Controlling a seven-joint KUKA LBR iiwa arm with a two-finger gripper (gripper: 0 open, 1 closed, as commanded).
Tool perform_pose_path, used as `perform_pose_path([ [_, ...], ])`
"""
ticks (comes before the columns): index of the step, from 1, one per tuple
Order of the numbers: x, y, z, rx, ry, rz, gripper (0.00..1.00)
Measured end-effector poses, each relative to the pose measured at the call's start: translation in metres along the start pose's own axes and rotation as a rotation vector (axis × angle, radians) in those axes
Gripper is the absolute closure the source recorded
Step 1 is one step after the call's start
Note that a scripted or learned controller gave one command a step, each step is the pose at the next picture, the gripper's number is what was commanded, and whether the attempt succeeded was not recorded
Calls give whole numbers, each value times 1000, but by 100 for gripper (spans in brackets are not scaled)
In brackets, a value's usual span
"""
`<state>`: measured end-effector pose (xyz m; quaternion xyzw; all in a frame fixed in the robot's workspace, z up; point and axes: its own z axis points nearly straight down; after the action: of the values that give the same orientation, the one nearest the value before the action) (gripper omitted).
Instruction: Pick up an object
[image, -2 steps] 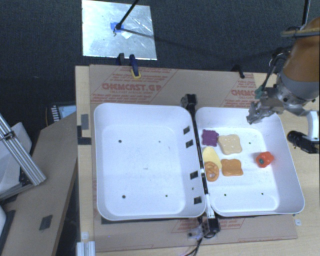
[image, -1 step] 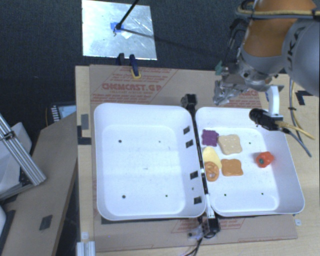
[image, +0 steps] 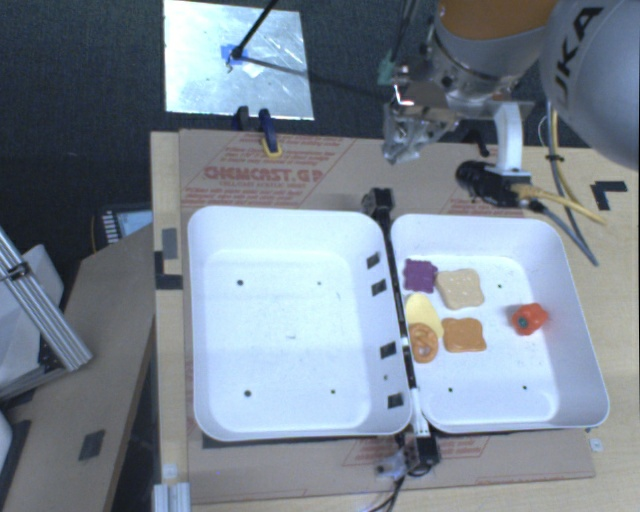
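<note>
The gripper (image: 401, 150) hangs beyond the far rim of the right bin (image: 500, 392), just off that bin's far left corner and over the printed cardboard sheet (image: 300, 172) that lies under it; from where I stand the tip is a grey blur, and I cannot tell whether it is open or closed, or whether it has anything in it; the grey arm with its orange band (image: 495, 20) rises from it, past the right bin's far side. All the pickable pieces sit in the right bin, gathered in its left and middle part; a purple block (image: 420, 273) lies close to the bin's left wall, toward the far side; a pale toast-like slice (image: 460, 288) lies just beside it, further into the bin; a yellow piece (image: 422, 315) rests by the left wall near the bin's middle, and touching its near end is an orange pretzel-like piece (image: 424, 346); a tan square slice (image: 464, 336) lies just beside that one, further from the wall; a red-orange tomato-like toy (image: 528, 319) sits apart, toward the bin's right wall. The left bin (image: 280, 330) adjoins the right bin's left wall; a blue-and-yellow clamp (image: 268, 134) and a silvery sheet (image: 238, 60) lie well beyond the right bin's far left corner.
</note>
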<state>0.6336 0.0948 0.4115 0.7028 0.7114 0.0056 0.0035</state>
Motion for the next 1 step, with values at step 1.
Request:
perform_pose_path([
  [1, 95, -10, -25, 7, 1, -1, 100],
])
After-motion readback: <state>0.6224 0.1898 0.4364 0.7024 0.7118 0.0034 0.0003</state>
